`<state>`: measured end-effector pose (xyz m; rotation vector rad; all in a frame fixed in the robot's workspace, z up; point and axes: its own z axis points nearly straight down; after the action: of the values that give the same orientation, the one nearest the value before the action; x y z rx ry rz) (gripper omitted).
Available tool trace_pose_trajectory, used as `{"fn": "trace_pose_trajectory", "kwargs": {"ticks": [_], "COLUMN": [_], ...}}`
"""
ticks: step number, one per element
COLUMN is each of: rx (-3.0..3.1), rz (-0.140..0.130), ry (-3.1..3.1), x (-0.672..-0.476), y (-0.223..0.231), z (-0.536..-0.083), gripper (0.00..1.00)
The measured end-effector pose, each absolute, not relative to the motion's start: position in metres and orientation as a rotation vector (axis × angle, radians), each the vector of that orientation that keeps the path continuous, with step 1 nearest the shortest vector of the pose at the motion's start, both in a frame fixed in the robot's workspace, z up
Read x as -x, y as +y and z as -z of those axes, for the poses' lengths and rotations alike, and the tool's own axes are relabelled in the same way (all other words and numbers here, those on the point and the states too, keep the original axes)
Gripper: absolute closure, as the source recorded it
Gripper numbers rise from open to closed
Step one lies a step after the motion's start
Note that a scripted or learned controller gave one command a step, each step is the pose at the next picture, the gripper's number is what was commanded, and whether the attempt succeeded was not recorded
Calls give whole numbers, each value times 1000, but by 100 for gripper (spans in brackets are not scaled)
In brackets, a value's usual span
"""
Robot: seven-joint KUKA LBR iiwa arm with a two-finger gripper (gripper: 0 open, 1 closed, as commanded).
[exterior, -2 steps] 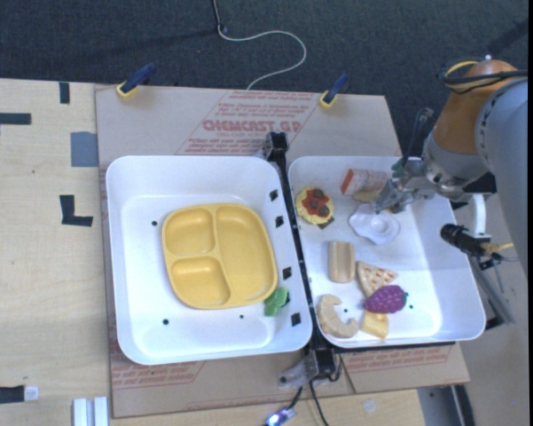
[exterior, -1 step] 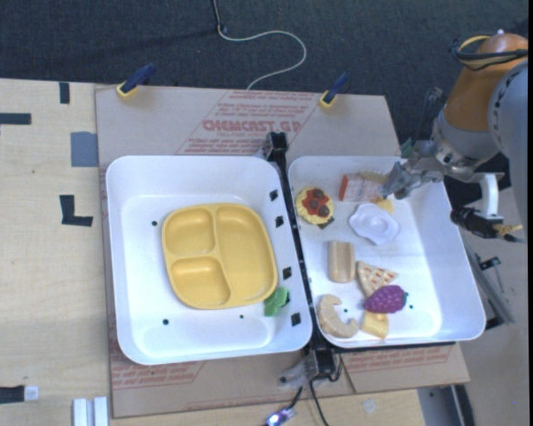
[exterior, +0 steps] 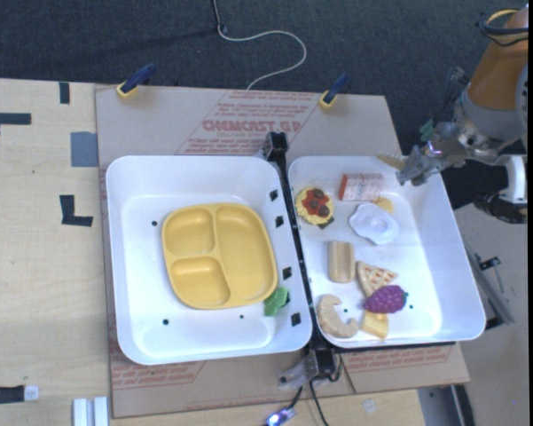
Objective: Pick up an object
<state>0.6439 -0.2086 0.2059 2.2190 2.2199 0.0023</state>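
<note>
While the arm [exterior: 501, 78] reaches in from the right, the gripper [exterior: 414, 170] hangs over the upper right corner of the right bin [exterior: 452, 238], near its rim. Whether it is released or clenched cannot be told at this size; nothing is seen in its grasp, and it appears to touch none of the items.

Right bin contents: red-and-white packet [exterior: 362, 185] nearest the gripper, just left of it; toy pizza [exterior: 316, 205] at the upper left; fried egg [exterior: 374, 224] below the packet, with a small yellow piece [exterior: 387, 206] at its upper edge; bread slice [exterior: 340, 261] mid-bin; waffle wedge [exterior: 375, 276] beside it; purple grapes [exterior: 386, 299] below the wedge; a bitten cookie [exterior: 336, 317] and a cheese block [exterior: 374, 325] at the lower edge.

Left bin [exterior: 124, 238]: yellow divided plate [exterior: 219, 256], centred, with a small green item [exterior: 276, 302] just off its lower right corner.

Both bins sit on a cardboard sheet [exterior: 239, 127] held by two blue-and-yellow clamps [exterior: 135, 81] at its far edge. Wooden benchtop [exterior: 35, 282] with black tape marks to the left; dark carpet [exterior: 115, 16] beyond, crossed by a white cable [exterior: 266, 47]
</note>
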Motion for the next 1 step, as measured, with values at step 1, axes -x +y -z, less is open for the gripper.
{"fn": "trace_pose_trajectory", "kwargs": {"ticks": [1], "rx": [-2220], "rz": [-1], "ry": [2222], "x": [-644], "y": [-208], "z": [-225], "gripper": [100]}}
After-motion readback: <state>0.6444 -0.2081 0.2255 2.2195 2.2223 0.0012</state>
